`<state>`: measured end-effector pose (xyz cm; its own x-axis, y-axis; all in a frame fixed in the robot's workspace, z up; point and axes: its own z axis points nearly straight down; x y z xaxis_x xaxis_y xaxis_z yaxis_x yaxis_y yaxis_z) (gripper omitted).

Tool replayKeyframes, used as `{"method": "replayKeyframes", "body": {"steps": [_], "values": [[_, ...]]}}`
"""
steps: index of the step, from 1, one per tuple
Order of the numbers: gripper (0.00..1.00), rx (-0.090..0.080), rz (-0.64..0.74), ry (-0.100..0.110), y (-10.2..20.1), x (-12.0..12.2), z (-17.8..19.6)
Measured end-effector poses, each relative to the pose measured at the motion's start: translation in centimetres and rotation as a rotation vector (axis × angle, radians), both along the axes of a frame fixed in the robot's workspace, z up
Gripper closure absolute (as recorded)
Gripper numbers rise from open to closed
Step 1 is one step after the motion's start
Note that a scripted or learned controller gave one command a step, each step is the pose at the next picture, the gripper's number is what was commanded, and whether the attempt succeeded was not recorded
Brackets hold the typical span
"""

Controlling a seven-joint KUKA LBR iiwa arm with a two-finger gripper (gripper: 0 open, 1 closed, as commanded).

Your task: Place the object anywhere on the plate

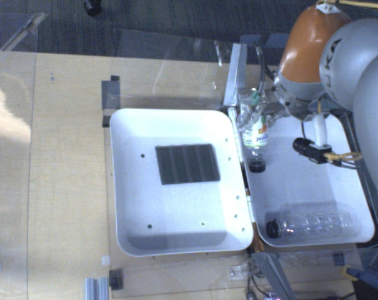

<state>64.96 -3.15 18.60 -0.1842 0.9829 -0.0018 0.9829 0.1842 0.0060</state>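
Lying below the hand (pixel 258 125), a clear plastic bottle (pixel 310 224); another clear, black-capped bottle (pixel 255 139) hangs between its closed fingers, left of the dark ribbed plate (pixel 187 164). Light, slippery, probably crushable: grip mid-body.

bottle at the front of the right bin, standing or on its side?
On its side. The clear bottle lies lengthwise along the right bin's front wall, black cap pointing left.

White bins (pixel 176 242); dark grey ribbed plate (pixel 187 164); clear black-capped bottle (pixel 310 224); orange-banded grey arm (pixel 338 49).
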Motion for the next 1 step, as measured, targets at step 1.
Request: {"method": "replayKeyframes", "body": {"steps": [1], "values": [[1.00,0.002,0.073,-0.002,7.64,-5.79,6.49]]}}
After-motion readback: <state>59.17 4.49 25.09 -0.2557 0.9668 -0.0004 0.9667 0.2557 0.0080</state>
